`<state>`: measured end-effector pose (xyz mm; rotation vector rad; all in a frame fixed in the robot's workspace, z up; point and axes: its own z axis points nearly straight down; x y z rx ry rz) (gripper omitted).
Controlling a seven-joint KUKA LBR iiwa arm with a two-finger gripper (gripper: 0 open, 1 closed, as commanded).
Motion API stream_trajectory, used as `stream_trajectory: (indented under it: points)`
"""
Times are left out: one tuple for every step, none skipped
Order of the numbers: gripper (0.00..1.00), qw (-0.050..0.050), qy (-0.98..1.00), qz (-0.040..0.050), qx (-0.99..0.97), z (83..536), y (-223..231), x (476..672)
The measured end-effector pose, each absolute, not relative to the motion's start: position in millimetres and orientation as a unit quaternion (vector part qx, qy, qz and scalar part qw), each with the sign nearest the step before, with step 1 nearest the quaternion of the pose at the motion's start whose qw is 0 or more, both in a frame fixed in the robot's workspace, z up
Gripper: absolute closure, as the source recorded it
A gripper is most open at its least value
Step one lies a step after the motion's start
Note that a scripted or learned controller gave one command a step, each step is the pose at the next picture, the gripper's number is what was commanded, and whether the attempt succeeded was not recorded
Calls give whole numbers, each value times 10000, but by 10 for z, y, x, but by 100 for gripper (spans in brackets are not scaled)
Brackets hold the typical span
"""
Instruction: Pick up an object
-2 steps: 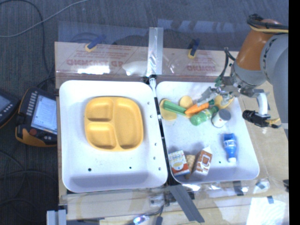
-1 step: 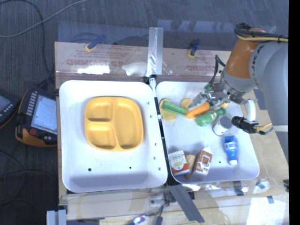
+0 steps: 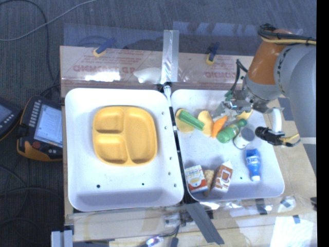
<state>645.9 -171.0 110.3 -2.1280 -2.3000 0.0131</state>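
The right bin [image 3: 267,187] holds several small items. A green cucumber-like piece [image 3: 190,120] lies on a yellow piece at the upper left, with an orange carrot [image 3: 219,124] and a green bottle [image 3: 228,133] beside it. A blue bottle [image 3: 252,163] lies at the right, and two small cartons [image 3: 195,178] [image 3: 223,176] sit near the front. My gripper [image 3: 234,106] hangs over the back of this bin, just above and right of the carrot and green bottle. Nothing shows as held in it.
The left bin [image 3: 82,184] carries a yellow divided plate [image 3: 125,135]. A ridge between the bins runs down the middle. A teach pendant [image 3: 41,130] lies on the floor at the left. Clamps and clear sheeting line the back edge.
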Motion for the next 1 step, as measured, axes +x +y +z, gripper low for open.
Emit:
stream_trajectory:
  points:
    - [100, 22, -7624, 21, -6471, 2065, -1394, 6688]
